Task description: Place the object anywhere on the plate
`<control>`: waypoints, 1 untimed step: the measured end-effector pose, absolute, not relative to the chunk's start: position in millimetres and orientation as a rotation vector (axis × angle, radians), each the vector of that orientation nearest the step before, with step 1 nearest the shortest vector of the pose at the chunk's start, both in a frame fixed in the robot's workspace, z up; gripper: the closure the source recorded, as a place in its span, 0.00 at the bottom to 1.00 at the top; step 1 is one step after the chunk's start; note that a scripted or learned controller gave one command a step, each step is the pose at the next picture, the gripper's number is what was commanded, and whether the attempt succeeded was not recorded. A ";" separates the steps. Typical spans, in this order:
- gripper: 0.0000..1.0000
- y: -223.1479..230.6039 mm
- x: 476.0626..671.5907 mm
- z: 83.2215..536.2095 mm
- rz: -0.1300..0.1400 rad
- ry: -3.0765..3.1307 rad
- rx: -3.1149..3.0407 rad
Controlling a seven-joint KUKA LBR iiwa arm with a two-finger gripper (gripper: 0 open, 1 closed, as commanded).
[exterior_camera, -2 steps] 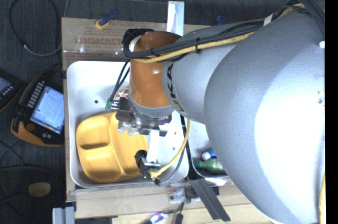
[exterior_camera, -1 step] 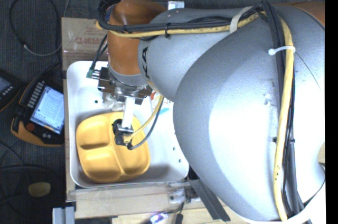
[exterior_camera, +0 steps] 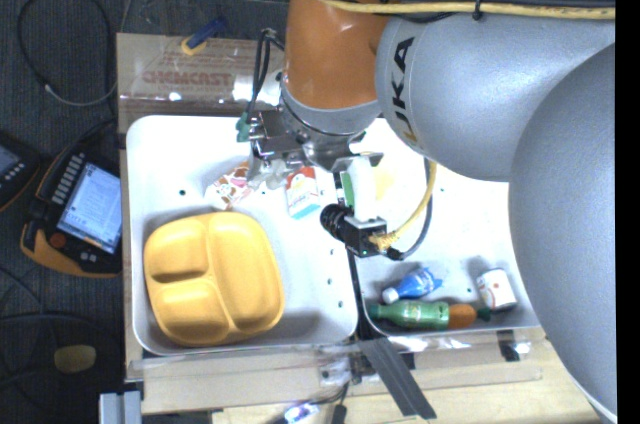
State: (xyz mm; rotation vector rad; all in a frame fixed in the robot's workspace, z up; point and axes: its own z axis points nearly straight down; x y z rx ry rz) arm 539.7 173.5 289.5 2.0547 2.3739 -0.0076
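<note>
A dark grey carpeted floor strewn with black cables surrounds a pale wooden worktop [exterior_camera: 240,377] carrying two shallow white plastic bins, the left bin [exterior_camera: 175,137] and the right bin [exterior_camera: 455,327]. The claw [exterior_camera: 285,167] hangs low over the back of the left bin under the arm's glossy orange band, and whether it is spread or pinching I cannot tell, since the wrist hides its tips. Just beneath and beside it lie two small printed cartons: a white and red carton [exterior_camera: 303,193] and a crumpled-looking white packet with red and orange print [exterior_camera: 230,186], either of which may be the task's object; both seem to rest on the bin floor, not on the plate. Nearer the front sits the mustard-yellow moulded plastic plate with rounded compartments [exterior_camera: 212,272], smooth and slightly shiny, apart from the cartons. Likely risks: a light, slick carton slipping from a shallow pinch, a grasp catching both cartons at once, or a release too early, dropping it short of the plate's raised rim. In the right bin lie a green plastic bottle [exterior_camera: 415,314], a blue and white bottle [exterior_camera: 412,286] and a small white cup-like tub [exterior_camera: 497,288].
</note>
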 end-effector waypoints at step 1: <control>1.00 127.0 485.3 307.7 -0.010 2.025 2.401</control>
